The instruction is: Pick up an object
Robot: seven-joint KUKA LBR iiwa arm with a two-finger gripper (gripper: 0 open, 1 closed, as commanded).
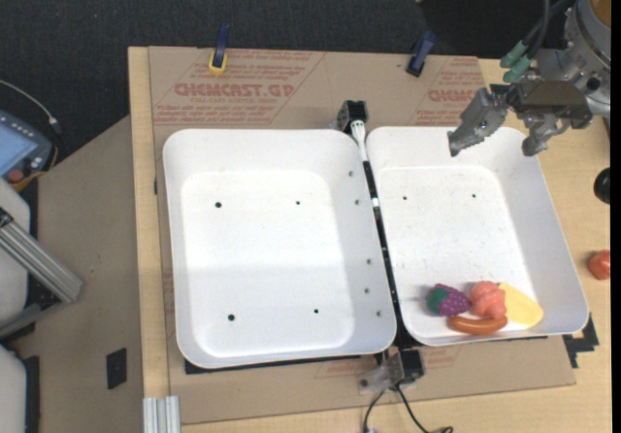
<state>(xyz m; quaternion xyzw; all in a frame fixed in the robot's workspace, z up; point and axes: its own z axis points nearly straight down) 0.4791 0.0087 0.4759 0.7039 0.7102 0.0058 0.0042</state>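
Note:
Small toy foods lie bunched in the near corner of the right bin [456,227]: a purple grape cluster [449,300], an orange-red lumpy piece [489,298], a yellow piece [523,309] and a red-orange sausage shape [476,324]. My gripper [499,134] hangs over the bin's far edge, well away from the toys. Its two fingers are spread wide apart and nothing sits between them.
The left bin [267,247] lies beside the right one, with a black clip [351,116] at the far end of the seam between them. Blue clamps [219,48] hold the cardboard base. A small orange object [600,265] rests on the bench right of the bins.

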